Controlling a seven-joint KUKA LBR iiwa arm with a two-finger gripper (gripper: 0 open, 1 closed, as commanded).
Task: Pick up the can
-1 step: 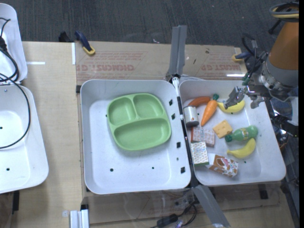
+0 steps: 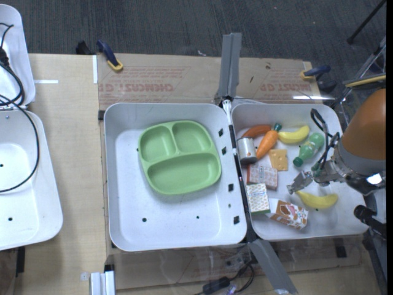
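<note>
One small silver can lies on its side in the right bin against the wall shared with the left bin, well to the left of the pincer and a little farther up the view, touching the carrot. The pincer (whether apart or together I cannot tell) hangs just above the near banana, with the cracker and green bottle just beyond it. Far to its left, the green divided plate sits in the left bin.

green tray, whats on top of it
The green tray lies in the left bin, and all three of its compartments look bare. What lies under it is covered.
</note>
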